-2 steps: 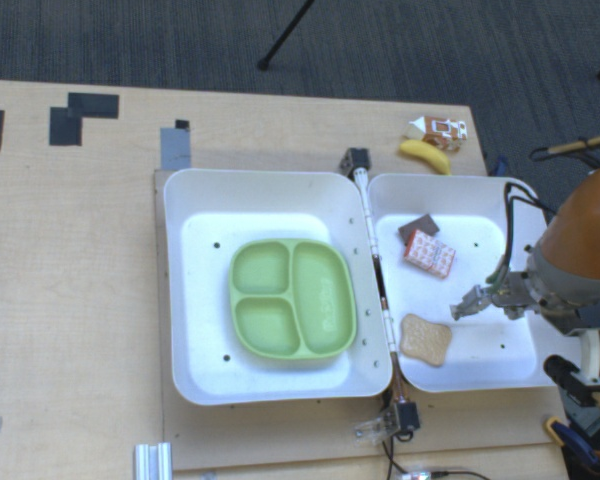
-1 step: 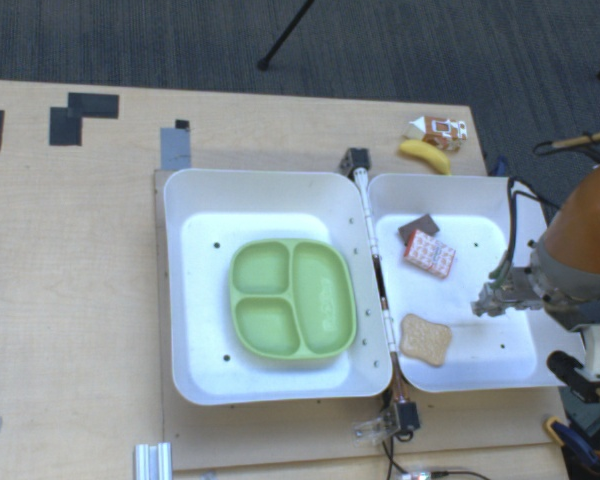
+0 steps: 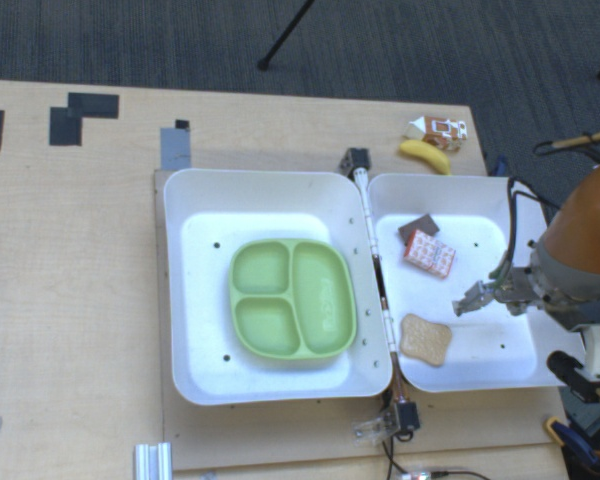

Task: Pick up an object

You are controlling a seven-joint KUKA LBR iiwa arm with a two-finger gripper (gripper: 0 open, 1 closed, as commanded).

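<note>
In the right bin (image 3: 510, 363) lie a slice of toast (image 3: 425, 339) near the front left, a red-and-white patterned packet (image 3: 430, 257) further back, and a small dark brown block (image 3: 417, 228) touching the packet's far side. My gripper (image 3: 474, 301) hangs over the right bin's middle, to the right of the toast and in front of the packet. Its fingers point left and nothing is seen between them. The grey arm with its orange band (image 3: 590, 233) comes in from the right edge.
The left bin (image 3: 195, 268) holds a green three-compartment plate (image 3: 291, 299). Behind the bins, on the bench, lie a banana (image 3: 424, 154) and a small carton (image 3: 442, 128). A black clamp (image 3: 356, 159) sits at the bins' far joint, and cables lie at the front.
</note>
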